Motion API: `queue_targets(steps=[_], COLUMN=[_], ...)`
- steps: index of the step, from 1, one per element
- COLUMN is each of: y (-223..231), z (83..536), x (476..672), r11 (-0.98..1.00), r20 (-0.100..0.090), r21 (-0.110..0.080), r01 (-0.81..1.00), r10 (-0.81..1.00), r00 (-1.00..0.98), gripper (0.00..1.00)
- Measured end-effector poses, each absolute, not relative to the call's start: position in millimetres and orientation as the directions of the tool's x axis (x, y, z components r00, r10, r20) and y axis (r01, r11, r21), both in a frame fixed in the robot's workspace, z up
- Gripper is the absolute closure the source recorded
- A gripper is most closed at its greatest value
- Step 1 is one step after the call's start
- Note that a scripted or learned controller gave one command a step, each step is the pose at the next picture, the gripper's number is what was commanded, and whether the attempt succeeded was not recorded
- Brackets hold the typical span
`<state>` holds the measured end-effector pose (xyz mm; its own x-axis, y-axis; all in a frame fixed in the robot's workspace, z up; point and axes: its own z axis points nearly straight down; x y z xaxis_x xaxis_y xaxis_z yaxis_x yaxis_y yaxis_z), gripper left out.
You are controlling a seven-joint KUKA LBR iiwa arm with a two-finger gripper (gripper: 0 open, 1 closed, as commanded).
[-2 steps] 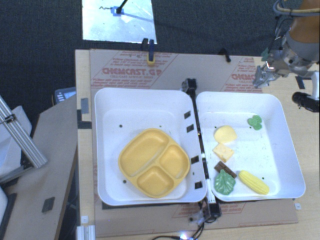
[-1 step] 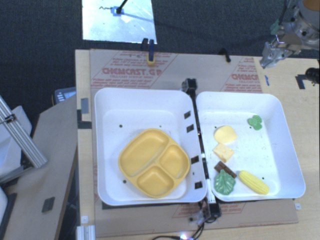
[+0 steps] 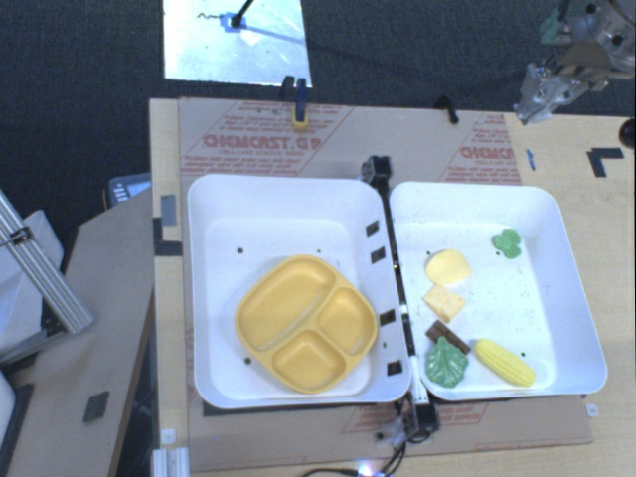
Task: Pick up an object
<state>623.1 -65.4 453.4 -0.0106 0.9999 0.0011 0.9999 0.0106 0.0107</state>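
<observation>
- White plastic forms two shallow bins side by side on the desk (image 3: 169,137): the left bin (image 3: 214,217) and the right bin (image 3: 561,256).
- A yellow divided tray (image 3: 306,323) with three compartments lies in the left bin, toward its near side.
- The right bin holds a small green piece (image 3: 507,243) near its far right, a pale yellow round piece (image 3: 448,267), a tan cracker-like square (image 3: 444,302) just below it, a brown bar (image 3: 448,337), a green leafy piece (image 3: 446,363) and a yellow corn cob (image 3: 504,362) at the near edge.
- The tool (image 3: 545,87) hangs at the upper right, above the desk's far edge, well apart from every object.
- I cannot tell how it is set; nothing appears held.
</observation>
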Motion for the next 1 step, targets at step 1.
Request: queue_targets(steps=[1], y=[-115.4], z=[473.4], x=[668.3], r11=[-0.001], r20=[-0.004], r21=[0.007], r01=[1.0], r10=[1.0], r00=[0.001], gripper=[1.0])
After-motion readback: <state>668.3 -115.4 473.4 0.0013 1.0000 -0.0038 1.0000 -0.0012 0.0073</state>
